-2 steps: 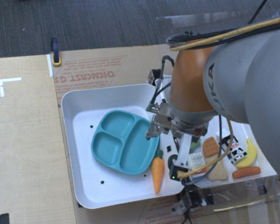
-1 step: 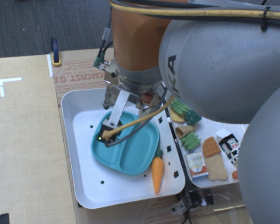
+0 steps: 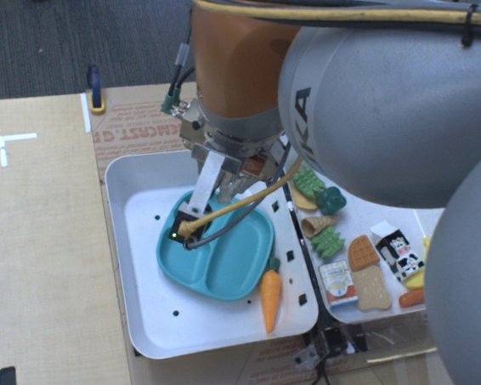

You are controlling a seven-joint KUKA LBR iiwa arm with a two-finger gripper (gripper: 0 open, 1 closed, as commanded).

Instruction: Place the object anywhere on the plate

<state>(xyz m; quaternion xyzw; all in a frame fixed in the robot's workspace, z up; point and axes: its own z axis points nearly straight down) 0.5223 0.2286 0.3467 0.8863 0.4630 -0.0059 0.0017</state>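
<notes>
Grey arm with orange band comes in from 3 o'clock and fills the upper right of the scene. The gripper [image 3: 237,177] hangs low over the left bin [image 3: 137,266], above the 12 o'clock rim of the plate [image 3: 231,261]. It's tucked under the wrist, so I cannot tell how far open it is, and I see nothing gripped.

The plate is teal with dividers. It sits tilted in the middle of the left bin, and what I can see of its compartments is bare.

The carrot [image 3: 271,299] lies on the bin floor at the plate's 5 o'clock. Its green top touches the plate rim and its tip points to 6 o'clock. It's off the plate, near the wall between the bins.

The right bin [image 3: 360,211] at 3 o'clock holds a toy food pile:
- yellow-green piece [image 3: 307,187] at the bin's 11 o'clock
- broccoli [image 3: 332,199] just beside it
- cone [image 3: 319,223] and leafy green [image 3: 327,243] below them
- small carton [image 3: 338,281] at 7 o'clock
- brown cracker [image 3: 362,253] touching the tan bread slice [image 3: 372,290] beneath it
- cow-print carton [image 3: 398,253] toward 4 o'clock, partly under the arm

Both bins rest on cardboard [image 3: 131,126]. A blue and yellow clip [image 3: 94,90] sits at the cardboard's 11 o'clock corner.
</notes>
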